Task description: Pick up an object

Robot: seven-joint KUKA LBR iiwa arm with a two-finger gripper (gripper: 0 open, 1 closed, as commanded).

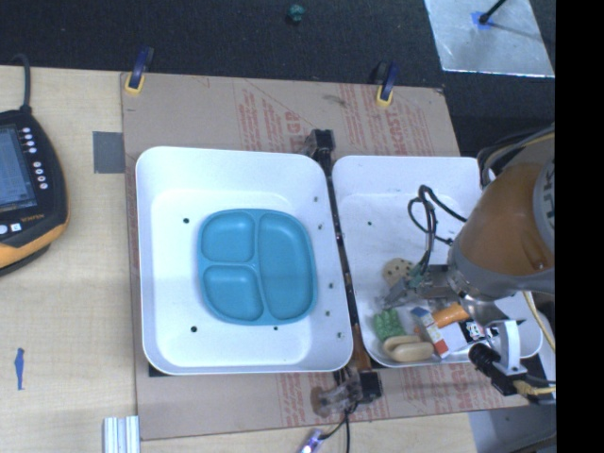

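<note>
Arm was down over the right bin (377,177), gripper (415,289) low among the clutter at its near end; couldn't tell the finger state, wrist hid it. Candidates sat bunched: green piece (386,325), tan oblong (408,350), red-and-white item (433,332), dotted round thing (397,271) just behind. Left bin (160,253) had the blue divided plate (257,265). My take: pieces were touching, so target one at the pile's edge, come straight down, close slowly, lift vertical.
</note>
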